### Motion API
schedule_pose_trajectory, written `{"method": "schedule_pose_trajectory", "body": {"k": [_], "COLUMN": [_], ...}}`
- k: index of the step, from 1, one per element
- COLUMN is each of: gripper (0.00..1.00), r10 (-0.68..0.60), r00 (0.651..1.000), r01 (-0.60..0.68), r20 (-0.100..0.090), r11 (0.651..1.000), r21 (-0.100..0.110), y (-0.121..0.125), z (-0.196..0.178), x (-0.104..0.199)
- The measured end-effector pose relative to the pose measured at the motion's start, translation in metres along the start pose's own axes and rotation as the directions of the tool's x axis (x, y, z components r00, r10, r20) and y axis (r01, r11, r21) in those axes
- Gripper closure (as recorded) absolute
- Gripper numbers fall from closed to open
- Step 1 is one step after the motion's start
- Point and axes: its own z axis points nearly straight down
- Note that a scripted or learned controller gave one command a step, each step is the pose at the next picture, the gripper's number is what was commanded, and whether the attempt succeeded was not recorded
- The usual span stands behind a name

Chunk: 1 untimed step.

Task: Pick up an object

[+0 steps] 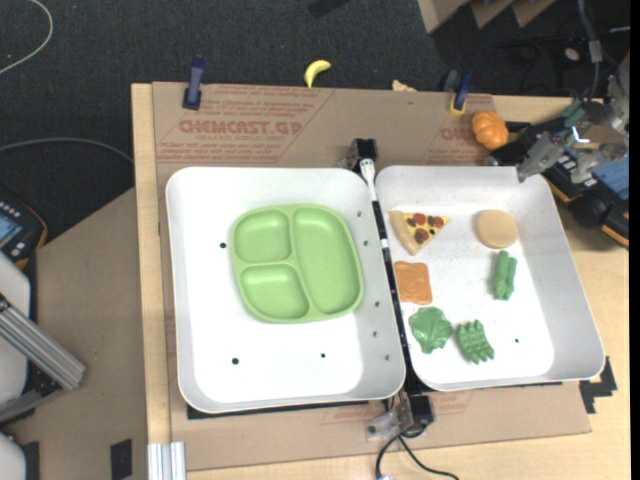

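The right bin [560, 268] holds several toy foods: a pizza slice [418, 228], a round tan bun [495, 229], an orange rectangular piece [413, 281], a green pickle [503, 275], a leafy green piece [430, 328] and a ridged green piece [476, 340]. My gripper [540, 156] hovers over the far right corner of this bin, beyond the bun, up and to its right. Nothing shows in its grasp.
The left bin [200, 298] carries a green divided plate [297, 262]. An orange toy fruit [489, 129] lies on the board behind the right bin, close to the gripper. A yellow banana [316, 70] and two blue clamps [193, 83] [460, 91] sit at the board's far edge.
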Motion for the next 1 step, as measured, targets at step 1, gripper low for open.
{"method": "schedule_pose_trajectory", "body": {"k": [1], "gripper": [1.00], "r10": [-0.001], "r00": [1.000], "r01": [0.001], "r20": [0.002], "r11": [1.000], "r21": [-0.004], "y": [0.0008], "z": [-0.0113], "x": [-0.0001]}}
